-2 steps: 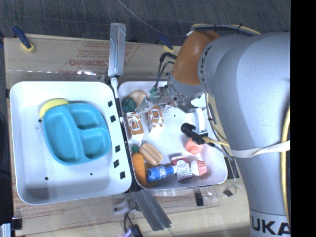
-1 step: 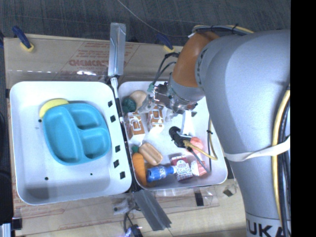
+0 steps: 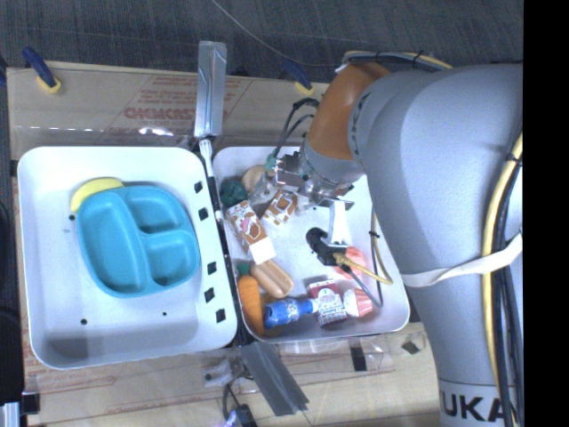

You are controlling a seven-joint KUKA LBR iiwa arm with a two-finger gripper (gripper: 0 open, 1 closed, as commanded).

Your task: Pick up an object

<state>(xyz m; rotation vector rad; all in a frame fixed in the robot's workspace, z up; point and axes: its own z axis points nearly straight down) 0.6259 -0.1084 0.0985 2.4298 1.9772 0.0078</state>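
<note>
Jaws of the grey arm with the orange wrist band hang over the far half of the right shallow white bin, low among the clutter; whether they are parted or closed I cannot tell, because the wrist body and cabling cover them from above, and nothing is visibly held between them.

The nearest candidate is the small brown-and-white printed carton, which lies just at 6 o'clock from the jaws, touching or nearly touching them. A second, longer brown-and-white carton sits at about 7 o'clock, with its long axis running from 11 to 5 o'clock. A dark green soft lump lies at 9 o'clock, against the bin's left wall.

Farther off toward 6 o'clock are the orange-brown sausage-shaped toy and the blue-and-white bottle lying on its side. The left white bin carries a blue divided plastic tray, well apart at 9 o'clock.

My judgement: the coming grasp depends on closing across the small carton's short side.
</note>
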